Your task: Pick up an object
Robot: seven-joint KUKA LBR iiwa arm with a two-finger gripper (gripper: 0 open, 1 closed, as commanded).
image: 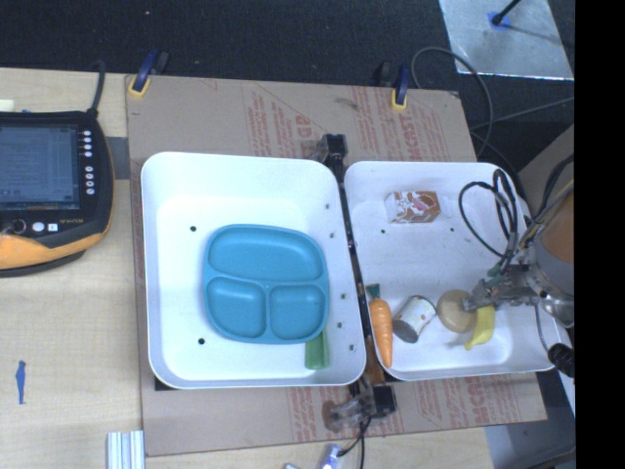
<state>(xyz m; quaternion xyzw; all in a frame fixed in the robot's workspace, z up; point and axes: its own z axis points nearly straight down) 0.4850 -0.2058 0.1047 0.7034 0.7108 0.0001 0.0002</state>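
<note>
Reaching in from the right, my pincer (496, 296) hangs low in the right bin (444, 362), just beside the banana (480, 328) and the round beige object (453, 311); I cannot tell whether it grips anything. The carrot (381, 332) lies along the bin's left wall.

From my screen I see a pale wooden bench (59, 360) under a brown cardboard sheet (293, 115), held by 2 clamps (145, 74) at its far edge. Beyond lies dark carpet (244, 13). A control tablet (49, 179) rests at left.
</note>
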